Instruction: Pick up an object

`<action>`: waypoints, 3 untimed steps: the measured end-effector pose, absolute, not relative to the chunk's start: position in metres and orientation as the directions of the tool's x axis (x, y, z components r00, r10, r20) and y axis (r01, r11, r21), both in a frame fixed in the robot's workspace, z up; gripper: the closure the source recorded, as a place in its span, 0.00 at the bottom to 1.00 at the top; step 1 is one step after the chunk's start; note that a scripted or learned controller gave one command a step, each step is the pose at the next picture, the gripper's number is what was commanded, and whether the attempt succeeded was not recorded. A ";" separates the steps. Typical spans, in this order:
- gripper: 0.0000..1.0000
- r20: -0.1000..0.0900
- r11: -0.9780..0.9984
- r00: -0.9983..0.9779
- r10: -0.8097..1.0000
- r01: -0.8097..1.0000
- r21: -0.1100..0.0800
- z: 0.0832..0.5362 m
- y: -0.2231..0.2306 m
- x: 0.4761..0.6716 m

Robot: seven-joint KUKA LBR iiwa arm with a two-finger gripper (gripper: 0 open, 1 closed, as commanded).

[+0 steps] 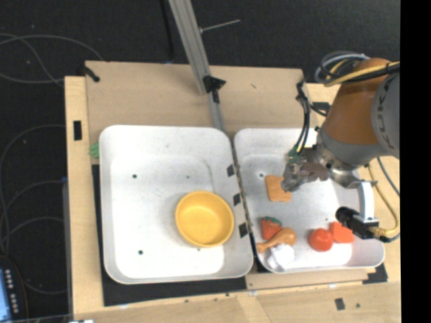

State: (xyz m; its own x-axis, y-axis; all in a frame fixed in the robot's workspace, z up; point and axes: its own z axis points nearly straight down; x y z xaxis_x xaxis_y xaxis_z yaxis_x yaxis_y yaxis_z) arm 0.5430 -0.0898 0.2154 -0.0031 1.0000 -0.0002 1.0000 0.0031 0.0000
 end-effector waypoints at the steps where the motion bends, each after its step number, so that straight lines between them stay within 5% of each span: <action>1: 1.00 0.000 0.003 -0.003 1.000 1.000 0.000 0.212 -0.043 0.560; 3: 1.00 0.000 0.004 -0.004 1.000 1.000 0.000 0.216 0.055 0.572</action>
